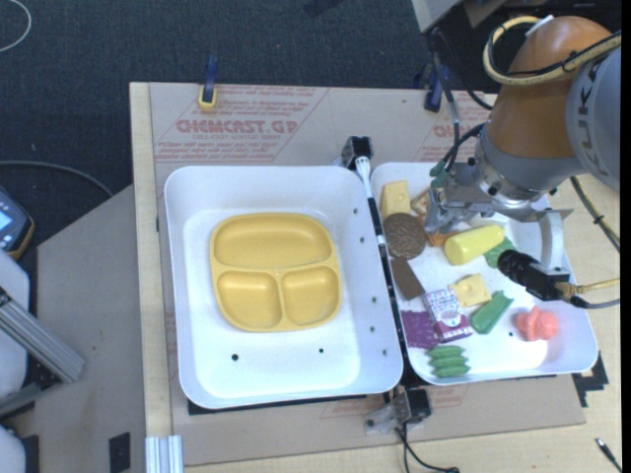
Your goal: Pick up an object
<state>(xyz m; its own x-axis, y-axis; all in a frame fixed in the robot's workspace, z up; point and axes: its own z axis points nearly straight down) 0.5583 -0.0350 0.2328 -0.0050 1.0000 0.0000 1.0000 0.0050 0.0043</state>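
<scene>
Right bin (582, 348), and it's crowded: toy food heaped across the white floor. The pincer (452, 208) hangs low over the far end of that bin, just above a yellow cylinder-shaped piece (474, 243) and beside a brown round cookie (402, 235). The grey arm (537, 156), with its orange band above the wrist, covers much of the tool, and I can't tell how the pincer is set or whether anything is caught in it.

The likeliest target, as I judge it, is that yellow piece. It looks like hollow moulded plastic: light, stiff, smooth and a bit slippery, with rounded sides that could roll out of a loose pinch. Best taken across its short width, near the middle.

Nearby lie a pale yellow block (395, 198) at the far end, a small cheese-like wedge (471, 290), a green pepper shape (492, 312), a pink lump (537, 324), green pea pods (450, 361) and a purple piece (422, 329). All look light and rigid, nothing fragile. Neighbours touch, so nudging one is a risk.

The left bin (187, 264) carries a yellow divided tray (275, 269), well apart from the action.
</scene>
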